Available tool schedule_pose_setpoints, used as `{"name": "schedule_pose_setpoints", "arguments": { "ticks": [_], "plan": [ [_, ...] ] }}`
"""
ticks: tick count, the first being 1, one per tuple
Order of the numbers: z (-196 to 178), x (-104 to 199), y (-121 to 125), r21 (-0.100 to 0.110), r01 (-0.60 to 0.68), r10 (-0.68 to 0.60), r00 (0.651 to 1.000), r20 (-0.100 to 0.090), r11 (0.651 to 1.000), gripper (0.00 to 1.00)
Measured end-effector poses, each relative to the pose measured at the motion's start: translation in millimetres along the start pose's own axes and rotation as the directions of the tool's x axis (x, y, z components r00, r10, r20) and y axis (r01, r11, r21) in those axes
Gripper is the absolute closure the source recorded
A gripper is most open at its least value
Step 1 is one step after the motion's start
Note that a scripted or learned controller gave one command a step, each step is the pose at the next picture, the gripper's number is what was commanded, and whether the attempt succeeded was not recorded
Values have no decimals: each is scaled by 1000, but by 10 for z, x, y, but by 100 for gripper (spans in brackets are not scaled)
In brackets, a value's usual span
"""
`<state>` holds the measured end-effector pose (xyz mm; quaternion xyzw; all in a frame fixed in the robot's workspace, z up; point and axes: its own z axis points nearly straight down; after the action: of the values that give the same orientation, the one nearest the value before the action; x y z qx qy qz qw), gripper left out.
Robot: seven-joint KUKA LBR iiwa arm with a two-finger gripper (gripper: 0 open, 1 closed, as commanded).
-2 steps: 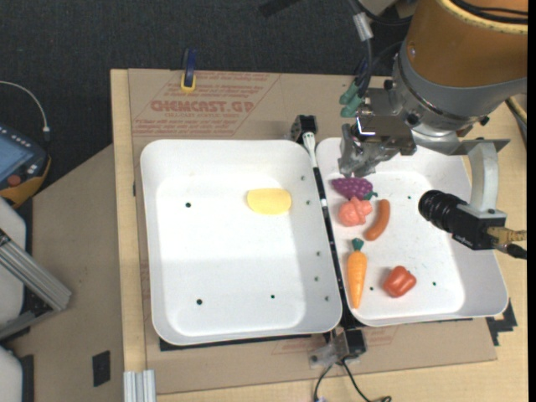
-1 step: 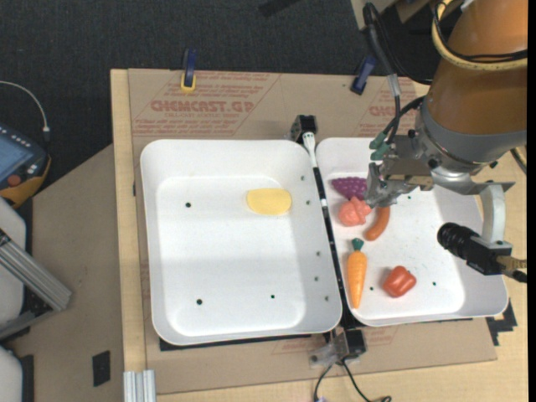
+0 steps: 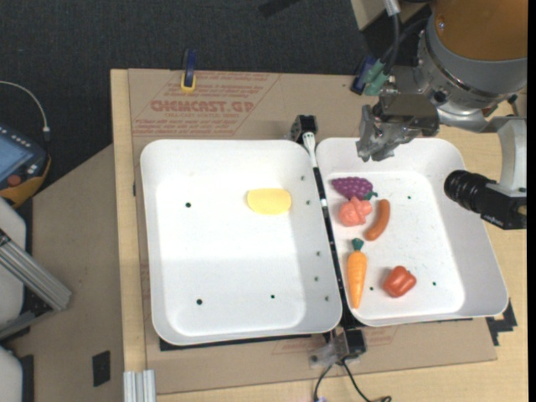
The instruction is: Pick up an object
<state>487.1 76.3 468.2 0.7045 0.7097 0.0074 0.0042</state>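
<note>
My gripper (image 3: 378, 151) hangs over the far edge of the right bin (image 3: 444, 224), open with nothing between its fingers. Below and in front of it lie purple grapes (image 3: 353, 187), a pink toy fruit (image 3: 353, 213) and an orange-red sausage (image 3: 378, 220). Nearer the front of that bin are a carrot (image 3: 357, 276) and a red pepper (image 3: 399, 281). A yellow oval piece (image 3: 268, 200) lies alone in the left bin (image 3: 218, 291), toward its far right.
The two bins meet along a black-clipped seam (image 3: 322, 224). A black cylindrical device (image 3: 473, 193) juts over the right bin's right rim. The bins rest on a cardboard sheet (image 3: 201, 99).
</note>
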Motion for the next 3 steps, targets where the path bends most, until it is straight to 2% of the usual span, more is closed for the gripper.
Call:
{"name": "schedule_pose_setpoints", "arguments": {
  "ticks": [1,2,3],
  "plan": [
    [983,-20,232,26,-9,9,1000,7,1000,100],
    [805,-198,-106,19,-9,9,1000,4,1000,100],
    [-450,70,74,-1,-4,4,1000,1,1000,100]
  ]
}}
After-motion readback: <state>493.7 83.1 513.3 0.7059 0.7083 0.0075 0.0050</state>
